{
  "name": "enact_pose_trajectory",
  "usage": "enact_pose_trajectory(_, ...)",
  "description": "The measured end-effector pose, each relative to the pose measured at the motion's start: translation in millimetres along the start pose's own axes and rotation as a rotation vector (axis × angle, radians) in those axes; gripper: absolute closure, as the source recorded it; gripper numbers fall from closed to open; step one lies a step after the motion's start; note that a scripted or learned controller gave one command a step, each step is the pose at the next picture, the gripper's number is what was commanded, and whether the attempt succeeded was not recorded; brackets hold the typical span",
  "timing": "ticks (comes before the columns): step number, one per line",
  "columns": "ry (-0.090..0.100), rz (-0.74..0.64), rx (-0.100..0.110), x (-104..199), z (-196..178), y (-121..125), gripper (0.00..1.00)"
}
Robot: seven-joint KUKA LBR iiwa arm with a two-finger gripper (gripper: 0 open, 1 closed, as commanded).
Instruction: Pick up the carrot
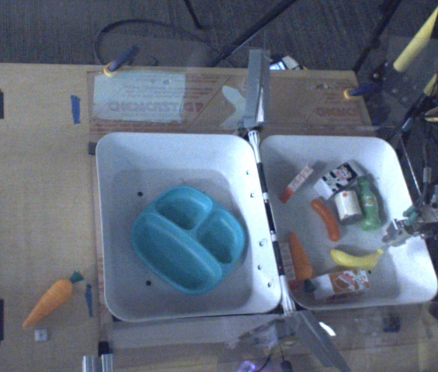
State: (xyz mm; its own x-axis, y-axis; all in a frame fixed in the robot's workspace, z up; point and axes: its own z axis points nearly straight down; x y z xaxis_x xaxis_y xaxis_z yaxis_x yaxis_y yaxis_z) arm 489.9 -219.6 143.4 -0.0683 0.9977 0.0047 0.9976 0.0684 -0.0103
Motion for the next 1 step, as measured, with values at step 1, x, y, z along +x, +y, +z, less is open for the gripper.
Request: enact_pose_trajectory(1, 0.000, 0.001, 0.000, -0.1, 0.1, -0.1, 0.00)
